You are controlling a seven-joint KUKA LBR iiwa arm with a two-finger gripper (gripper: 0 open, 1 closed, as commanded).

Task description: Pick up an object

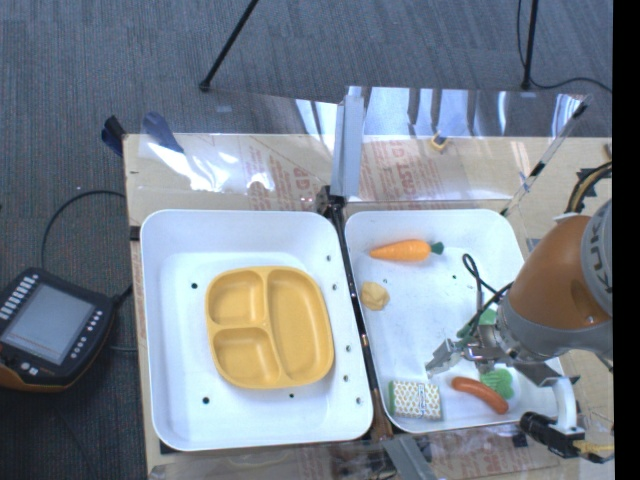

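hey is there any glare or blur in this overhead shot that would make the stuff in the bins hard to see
In the camera view, glare streaks the clear panels behind the bins, not the contents. The yellow plate, carrot and sausage read sharp enough under even light with soft shadows. The white bin floors look bright, slightly washed out. The gripper is a little soft.

A brown bench fills the middle of the frame. Two white bins sit on it side by side. The left bin is at lower left. The right bin is at lower right, touching it.
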